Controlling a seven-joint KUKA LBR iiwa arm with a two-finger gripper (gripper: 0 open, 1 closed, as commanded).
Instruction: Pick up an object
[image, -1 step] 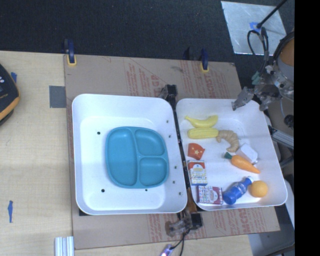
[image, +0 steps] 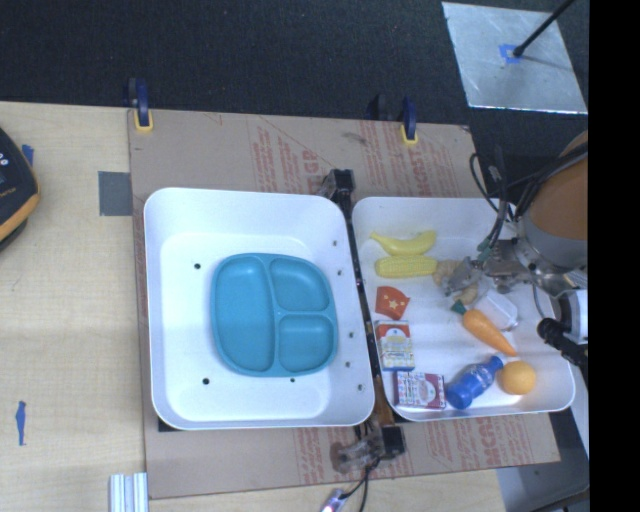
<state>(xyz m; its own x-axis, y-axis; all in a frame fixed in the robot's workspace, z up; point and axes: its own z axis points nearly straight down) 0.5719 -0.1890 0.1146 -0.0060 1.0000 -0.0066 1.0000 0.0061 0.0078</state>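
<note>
The end effector (image: 470, 278) is positioned low in the right bin (image: 455, 212), at the bin's right side. Whether it is apart or together cannot be told; its tip is lost in a small grey clutter there. No object is seen clamped in it.

Candidate objects are located as follows. The carrot (image: 488, 331) lies just below the end effector. The corn (image: 405, 266) and the banana (image: 405, 242) lie to its left, touching each other. The red packet (image: 392, 301) lies further left and lower. The bottle (image: 471, 383) and the orange (image: 517, 377) lie well below it, near the bin's lower wall.

For a sound grasp, one isolated object should be selected; the carrot is judged nearest. The end effector should be centred across the carrot's narrow width and lowered fully before closing. The bin wall should be avoided.

Count: two bins, one blue tray (image: 274, 312) in the left bin (image: 165, 300), one banana, one corn, one carrot, one orange, one bottle, one red packet, two small cartons (image: 397, 348).
</note>
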